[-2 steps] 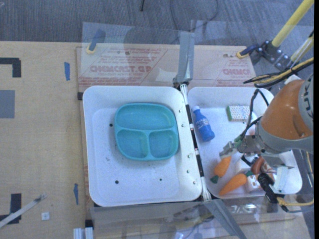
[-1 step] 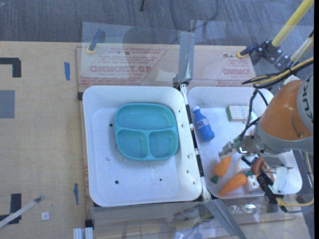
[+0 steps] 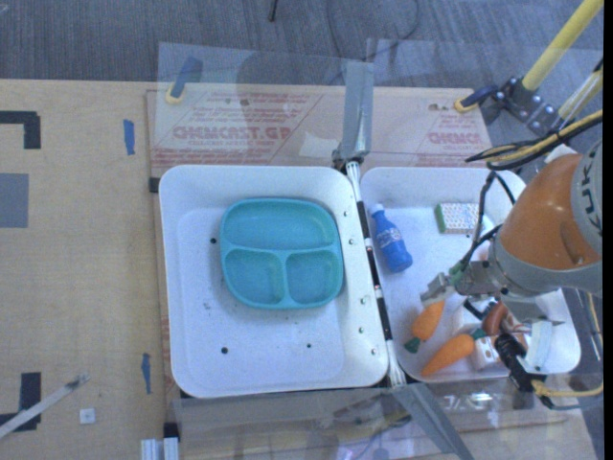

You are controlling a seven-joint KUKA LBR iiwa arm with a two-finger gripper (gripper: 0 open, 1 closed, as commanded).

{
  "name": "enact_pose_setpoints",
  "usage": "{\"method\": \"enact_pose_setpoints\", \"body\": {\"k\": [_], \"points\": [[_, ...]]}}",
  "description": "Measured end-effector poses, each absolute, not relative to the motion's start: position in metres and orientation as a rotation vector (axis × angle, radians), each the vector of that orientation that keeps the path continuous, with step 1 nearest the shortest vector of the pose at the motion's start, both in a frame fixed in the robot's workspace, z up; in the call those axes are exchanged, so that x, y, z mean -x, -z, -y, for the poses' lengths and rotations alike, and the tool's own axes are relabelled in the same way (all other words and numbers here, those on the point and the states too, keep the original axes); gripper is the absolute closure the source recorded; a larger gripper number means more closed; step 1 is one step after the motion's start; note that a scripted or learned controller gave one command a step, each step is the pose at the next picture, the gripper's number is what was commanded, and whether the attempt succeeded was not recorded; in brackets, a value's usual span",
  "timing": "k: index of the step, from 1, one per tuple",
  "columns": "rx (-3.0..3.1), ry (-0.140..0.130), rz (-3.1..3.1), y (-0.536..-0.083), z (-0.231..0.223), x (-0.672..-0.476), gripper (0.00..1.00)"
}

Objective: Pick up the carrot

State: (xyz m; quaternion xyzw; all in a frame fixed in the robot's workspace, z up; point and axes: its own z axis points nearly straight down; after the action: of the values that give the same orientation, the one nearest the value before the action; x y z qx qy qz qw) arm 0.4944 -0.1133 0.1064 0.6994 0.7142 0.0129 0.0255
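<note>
The gripper (image 3: 450, 286) hangs low over the right bin (image 3: 421, 185), its grey metal tip just above the upper end of a small carrot (image 3: 428, 320); whether it is spread or pinched I cannot tell, and nothing is plainly held. The arm (image 3: 551, 228) comes in from the right, its orange band bearing part of a dark letter or two that cannot be read whole.

Two carrots lie near the front edge of the right bin. The small one stands slanted below the gripper, and a longer carrot (image 3: 450, 354) lies just beside it toward the front right corner, touching a small white and red object (image 3: 493, 338) too cluttered to name. A blue bottle (image 3: 389, 239) with a white label lies near the bin's left wall, and a green-edged speckled block (image 3: 458, 218) sits toward the back.

The left bin (image 3: 192, 353) holds a teal three-compartment plate (image 3: 282, 253) near its middle.

Behind the bins, a clear sheet (image 3: 239, 132) carries faint red lettering that seems to read "CHEMCAST GP".
</note>
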Motion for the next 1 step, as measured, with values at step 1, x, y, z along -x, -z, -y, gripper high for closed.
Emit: {"method": "enact_pose_setpoints", "body": {"k": [1], "points": [[-2.083, 0.001, -2.351, -0.1843, 0.0725, -0.489, 0.0]]}}
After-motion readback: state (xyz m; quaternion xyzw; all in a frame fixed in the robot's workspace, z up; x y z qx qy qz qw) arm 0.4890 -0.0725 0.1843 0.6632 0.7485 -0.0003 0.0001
